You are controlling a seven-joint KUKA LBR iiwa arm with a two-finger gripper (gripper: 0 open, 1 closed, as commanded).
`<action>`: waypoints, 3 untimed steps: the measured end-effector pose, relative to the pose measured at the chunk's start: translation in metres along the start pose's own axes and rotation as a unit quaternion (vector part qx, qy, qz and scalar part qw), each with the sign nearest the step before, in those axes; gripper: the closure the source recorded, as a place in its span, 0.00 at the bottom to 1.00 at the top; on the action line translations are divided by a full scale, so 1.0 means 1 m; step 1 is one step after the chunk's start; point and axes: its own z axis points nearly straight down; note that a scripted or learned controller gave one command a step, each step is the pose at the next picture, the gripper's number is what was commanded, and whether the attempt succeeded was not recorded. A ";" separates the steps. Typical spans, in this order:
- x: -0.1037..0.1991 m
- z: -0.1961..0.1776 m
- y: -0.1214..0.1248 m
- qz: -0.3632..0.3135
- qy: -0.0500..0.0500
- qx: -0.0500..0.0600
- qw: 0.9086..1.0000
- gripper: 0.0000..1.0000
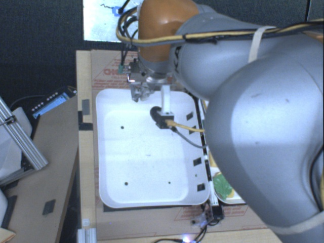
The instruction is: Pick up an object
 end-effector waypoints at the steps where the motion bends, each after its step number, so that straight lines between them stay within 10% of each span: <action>1: 0.010 -0.014 -0.015 0.000 0.000 0.000 1.000 1.00; 2: 0.024 -0.022 -0.035 -0.001 0.000 0.000 1.000 1.00; 3: 0.024 -0.264 -0.047 -0.001 0.004 -0.010 1.000 1.00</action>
